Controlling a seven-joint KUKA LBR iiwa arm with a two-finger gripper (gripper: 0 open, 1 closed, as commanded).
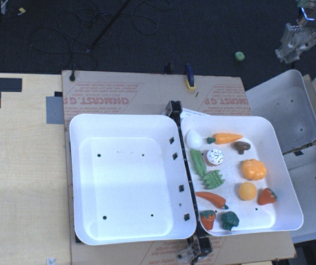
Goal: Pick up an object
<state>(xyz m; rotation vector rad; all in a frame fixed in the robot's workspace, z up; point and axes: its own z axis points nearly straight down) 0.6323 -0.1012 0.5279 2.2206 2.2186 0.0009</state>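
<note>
Right bin [282, 203], smooth white plastic: glossy toy food including a white egg [194, 139], pointed orange carrot [226, 138], ribbed pumpkin [253, 169], knobbly broccoli [230, 220]. Gripper [295, 42], metallic, well apart at top right; finger state cannot be told, too blurred.

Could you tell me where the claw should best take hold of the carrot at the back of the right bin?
Grip the carrot across its thick middle, coming from above. It lies flat, pointing sideways, with clear floor in front and behind, so fingers probably fit either side.

A robot lab — cables [147, 10] trailing on dark floor, cardboard-covered bench [119, 95].
</note>
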